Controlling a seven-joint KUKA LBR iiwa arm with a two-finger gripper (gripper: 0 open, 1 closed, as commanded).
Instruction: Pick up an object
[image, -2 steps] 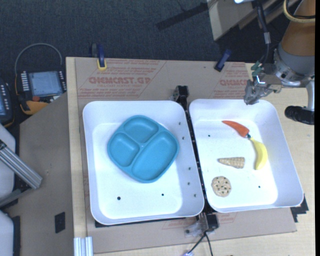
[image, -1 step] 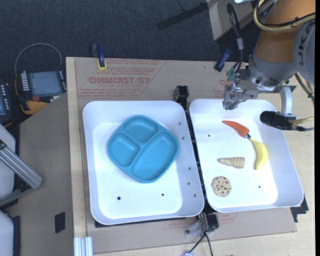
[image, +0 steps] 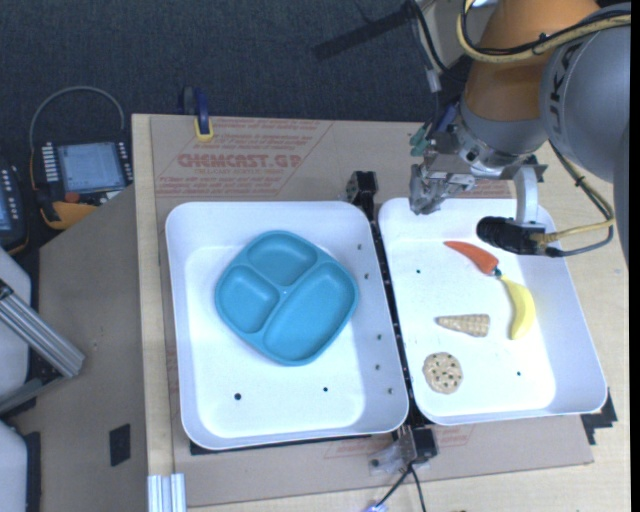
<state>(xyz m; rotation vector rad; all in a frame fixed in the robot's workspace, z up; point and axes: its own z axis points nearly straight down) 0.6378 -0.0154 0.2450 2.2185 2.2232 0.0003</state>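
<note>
The right bin (image: 560, 390) holds an orange-red chili pepper (image: 472, 255), a yellow banana (image: 518, 307), a tan cone-shaped piece (image: 464, 324) and a round speckled cookie (image: 442, 372). My gripper (image: 424, 200) hangs over the bin's far left corner, well left of and beyond the pepper. Nothing shows between its tips, and their state is too small to make out.
The left bin (image: 200, 400) carries a blue divided plate (image: 286, 296). A black clip (image: 360, 186) sits at the far end of the seam between the bins. The grey arm with its orange band (image: 510, 90) crosses the top right. A handheld device (image: 85, 167) lies off the bench at the left.
</note>
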